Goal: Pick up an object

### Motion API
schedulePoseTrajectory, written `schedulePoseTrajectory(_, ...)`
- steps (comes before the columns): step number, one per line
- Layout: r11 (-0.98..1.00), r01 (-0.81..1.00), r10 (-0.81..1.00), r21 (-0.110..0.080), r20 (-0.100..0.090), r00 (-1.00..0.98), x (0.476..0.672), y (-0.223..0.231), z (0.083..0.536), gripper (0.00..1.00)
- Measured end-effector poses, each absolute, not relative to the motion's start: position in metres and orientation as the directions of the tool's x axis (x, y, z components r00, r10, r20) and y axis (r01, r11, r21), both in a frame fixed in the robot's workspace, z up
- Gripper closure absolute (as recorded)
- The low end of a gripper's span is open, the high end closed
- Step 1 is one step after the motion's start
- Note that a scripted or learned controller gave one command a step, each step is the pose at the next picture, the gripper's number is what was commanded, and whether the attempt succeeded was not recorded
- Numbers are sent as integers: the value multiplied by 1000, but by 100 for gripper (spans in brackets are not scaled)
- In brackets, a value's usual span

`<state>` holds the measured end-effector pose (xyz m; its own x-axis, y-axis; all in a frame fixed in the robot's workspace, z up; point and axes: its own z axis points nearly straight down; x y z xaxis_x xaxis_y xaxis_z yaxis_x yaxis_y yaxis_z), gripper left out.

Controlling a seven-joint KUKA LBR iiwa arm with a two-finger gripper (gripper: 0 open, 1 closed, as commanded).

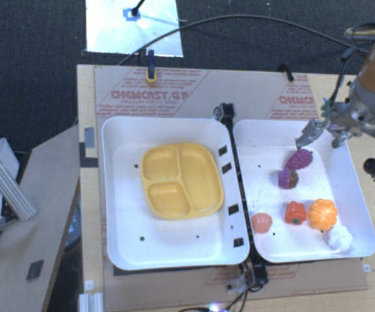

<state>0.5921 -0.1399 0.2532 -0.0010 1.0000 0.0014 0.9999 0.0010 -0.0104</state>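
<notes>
I hold the two-finger gripper (pixel 323 134) spread open; the purple knobbly plastic grape bunch (pixel 299 159) lies just below its left finger (pixel 309 134), ungripped, awaiting descent.

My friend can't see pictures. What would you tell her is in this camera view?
A robot's gripper hovers just above a purple grape bunch in the right white bin, not holding anything. That bin also has a purple piece, a red pepper, an orange pumpkin, a pink piece and a white piece. The left bin holds a yellow divided tray.
</notes>
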Motion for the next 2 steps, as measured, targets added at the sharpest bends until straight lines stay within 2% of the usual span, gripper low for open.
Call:
schedulePoseTrajectory(1,4,1000,1000,2,0,-4,594,-140,260,0)
schedulePoseTrajectory(2,2,1000,1000,-1,0,-2,597,-142,199,0)
